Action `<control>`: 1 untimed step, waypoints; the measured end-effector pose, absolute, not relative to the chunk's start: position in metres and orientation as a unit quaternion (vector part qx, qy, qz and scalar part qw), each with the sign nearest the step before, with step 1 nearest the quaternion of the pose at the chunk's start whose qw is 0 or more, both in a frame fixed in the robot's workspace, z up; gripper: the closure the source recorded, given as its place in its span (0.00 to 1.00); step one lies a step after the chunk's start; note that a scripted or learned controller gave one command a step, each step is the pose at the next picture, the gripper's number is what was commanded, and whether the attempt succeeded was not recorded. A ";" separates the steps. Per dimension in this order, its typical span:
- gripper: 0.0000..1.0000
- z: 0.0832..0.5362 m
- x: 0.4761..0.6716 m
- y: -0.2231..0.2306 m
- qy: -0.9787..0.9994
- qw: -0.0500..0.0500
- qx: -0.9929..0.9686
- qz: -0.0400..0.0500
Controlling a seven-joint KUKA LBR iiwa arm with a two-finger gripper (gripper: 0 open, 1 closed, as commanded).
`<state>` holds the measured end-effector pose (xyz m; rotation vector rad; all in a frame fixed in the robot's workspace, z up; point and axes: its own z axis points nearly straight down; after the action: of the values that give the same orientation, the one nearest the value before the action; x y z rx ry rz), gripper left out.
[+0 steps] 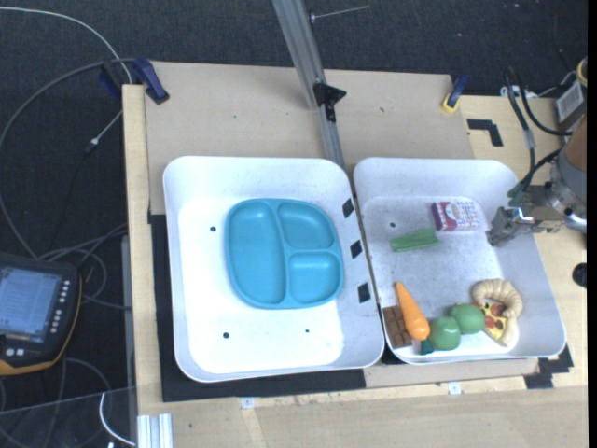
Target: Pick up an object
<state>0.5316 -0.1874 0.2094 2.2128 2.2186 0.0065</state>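
The right white bin (532,250) holds several toy foods. A purple and white carton (456,216) lies near its far side, with a green stick (413,241) just left of it. An orange carrot (410,311), a brown block (395,328), a green round fruit (446,334) and a smaller green piece (469,318) crowd the near edge. A tan, ring-shaped toy with red and yellow spots (497,308) lies at the near right. My gripper (504,227) hangs over the bin's right side, just right of the carton, with nothing seen in it.
The left white bin (191,278) holds a blue divided plate (283,252). A grey metal post (303,45) slants up from between the bins. Cables and a handheld pendant (33,311) lie on the dark floor to the left.
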 end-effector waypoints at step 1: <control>1.00 0.261 0.533 -0.188 0.708 0.004 0.706 0.002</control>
<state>0.5334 -0.1876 0.2608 2.2136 2.2187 0.0059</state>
